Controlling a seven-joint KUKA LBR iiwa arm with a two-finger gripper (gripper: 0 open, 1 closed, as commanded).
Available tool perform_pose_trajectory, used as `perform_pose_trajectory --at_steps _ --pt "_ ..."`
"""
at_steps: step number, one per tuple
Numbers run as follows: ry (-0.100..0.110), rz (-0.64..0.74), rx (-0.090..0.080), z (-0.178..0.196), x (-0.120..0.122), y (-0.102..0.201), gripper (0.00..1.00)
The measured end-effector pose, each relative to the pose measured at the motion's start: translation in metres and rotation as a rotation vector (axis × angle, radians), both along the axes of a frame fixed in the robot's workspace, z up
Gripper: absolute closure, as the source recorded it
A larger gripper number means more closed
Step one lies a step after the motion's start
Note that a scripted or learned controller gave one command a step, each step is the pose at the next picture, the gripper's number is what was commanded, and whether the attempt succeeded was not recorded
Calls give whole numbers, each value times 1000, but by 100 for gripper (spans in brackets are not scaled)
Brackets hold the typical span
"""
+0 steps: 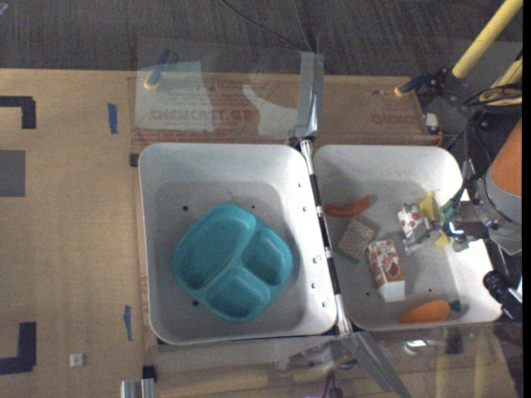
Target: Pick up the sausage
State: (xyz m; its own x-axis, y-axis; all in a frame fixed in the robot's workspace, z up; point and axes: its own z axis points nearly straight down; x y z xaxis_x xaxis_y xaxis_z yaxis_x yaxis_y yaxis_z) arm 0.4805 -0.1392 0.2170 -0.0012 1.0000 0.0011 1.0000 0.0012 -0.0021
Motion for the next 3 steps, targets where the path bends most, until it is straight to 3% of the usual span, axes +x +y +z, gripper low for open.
perform_pose_trajectory --at_steps 1,2,3 --pt "-4 -213 -2 -19 8 -41 0" --pt "-3 -311 -2 -119 43 -10 0" --pt "-10 -293 -2 -129 115 25 0"
